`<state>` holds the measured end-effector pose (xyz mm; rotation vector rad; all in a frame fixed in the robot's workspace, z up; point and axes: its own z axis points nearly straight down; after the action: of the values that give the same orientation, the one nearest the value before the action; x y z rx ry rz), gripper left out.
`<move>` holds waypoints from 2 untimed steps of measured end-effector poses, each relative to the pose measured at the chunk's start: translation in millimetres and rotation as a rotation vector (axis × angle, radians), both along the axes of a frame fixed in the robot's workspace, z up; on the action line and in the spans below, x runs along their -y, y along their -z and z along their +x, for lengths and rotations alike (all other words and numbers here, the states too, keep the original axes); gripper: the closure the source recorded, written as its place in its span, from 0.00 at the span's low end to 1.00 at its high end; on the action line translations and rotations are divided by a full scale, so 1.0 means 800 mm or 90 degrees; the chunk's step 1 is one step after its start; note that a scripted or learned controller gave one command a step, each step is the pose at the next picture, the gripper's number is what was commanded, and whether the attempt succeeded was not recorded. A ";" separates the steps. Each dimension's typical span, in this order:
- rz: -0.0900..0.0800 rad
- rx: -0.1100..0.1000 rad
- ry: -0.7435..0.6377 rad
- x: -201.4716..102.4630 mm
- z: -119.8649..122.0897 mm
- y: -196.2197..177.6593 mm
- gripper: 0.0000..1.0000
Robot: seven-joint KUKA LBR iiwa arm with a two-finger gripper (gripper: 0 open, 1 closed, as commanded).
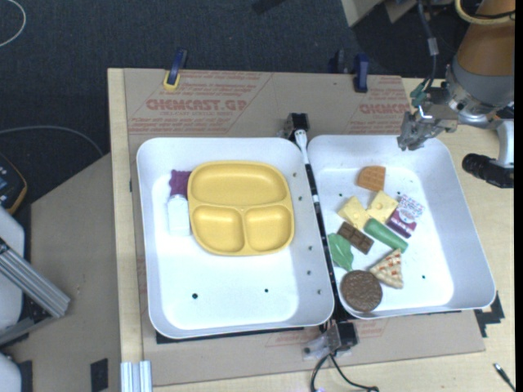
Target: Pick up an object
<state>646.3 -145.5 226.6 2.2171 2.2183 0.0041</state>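
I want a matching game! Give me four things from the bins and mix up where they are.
Things:
1. yellow divided plate
2. round brown cookie
3. pizza slice
4. hand

Places:
A. near front edge of the right bin
B. over the right bin's far rim
C. in the left bin
D. just right of the cookie

Pairs: 1-C, 2-A, 3-D, 4-B
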 end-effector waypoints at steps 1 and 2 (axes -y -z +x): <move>0.003 -0.006 -0.002 -0.066 -0.009 0.013 1.00; 0.002 -0.005 -0.003 -0.129 -0.003 0.013 1.00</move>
<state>644.3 -42.0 215.8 2.2172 2.2290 -0.0004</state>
